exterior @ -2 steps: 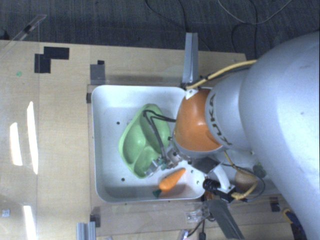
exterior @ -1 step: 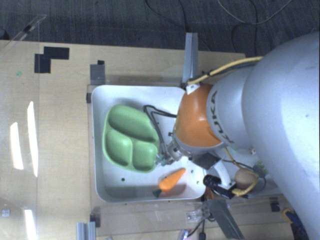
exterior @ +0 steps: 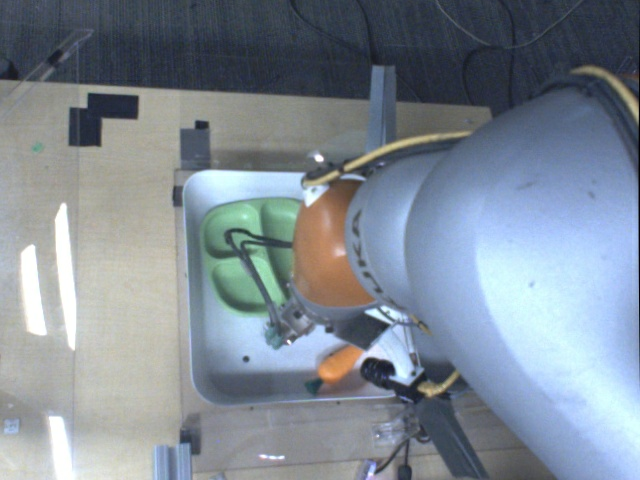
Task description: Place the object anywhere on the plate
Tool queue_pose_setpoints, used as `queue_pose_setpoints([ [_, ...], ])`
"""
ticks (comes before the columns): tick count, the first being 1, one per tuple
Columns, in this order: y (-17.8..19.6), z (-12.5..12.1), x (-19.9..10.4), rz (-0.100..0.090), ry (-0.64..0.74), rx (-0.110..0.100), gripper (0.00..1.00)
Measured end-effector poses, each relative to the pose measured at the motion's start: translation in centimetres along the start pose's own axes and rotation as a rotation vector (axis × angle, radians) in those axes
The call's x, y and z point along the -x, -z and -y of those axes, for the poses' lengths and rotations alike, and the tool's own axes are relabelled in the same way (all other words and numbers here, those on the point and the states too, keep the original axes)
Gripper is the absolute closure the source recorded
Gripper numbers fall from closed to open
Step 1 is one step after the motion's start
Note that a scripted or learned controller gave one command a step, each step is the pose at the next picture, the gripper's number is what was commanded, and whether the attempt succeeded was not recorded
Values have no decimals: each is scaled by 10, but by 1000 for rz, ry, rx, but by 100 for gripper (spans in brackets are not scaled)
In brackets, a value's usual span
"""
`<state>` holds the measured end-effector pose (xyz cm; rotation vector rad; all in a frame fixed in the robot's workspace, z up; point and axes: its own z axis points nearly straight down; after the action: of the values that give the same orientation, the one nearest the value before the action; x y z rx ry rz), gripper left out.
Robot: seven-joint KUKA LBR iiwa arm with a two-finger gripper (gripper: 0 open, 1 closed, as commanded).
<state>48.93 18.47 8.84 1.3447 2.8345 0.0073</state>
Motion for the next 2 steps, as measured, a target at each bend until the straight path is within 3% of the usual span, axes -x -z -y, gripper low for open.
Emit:
queue_pose_setpoints([
  [1,6,1,-2,-6,4,-10,100],
  [2,0,16,24,-13,30,-2,100],
])
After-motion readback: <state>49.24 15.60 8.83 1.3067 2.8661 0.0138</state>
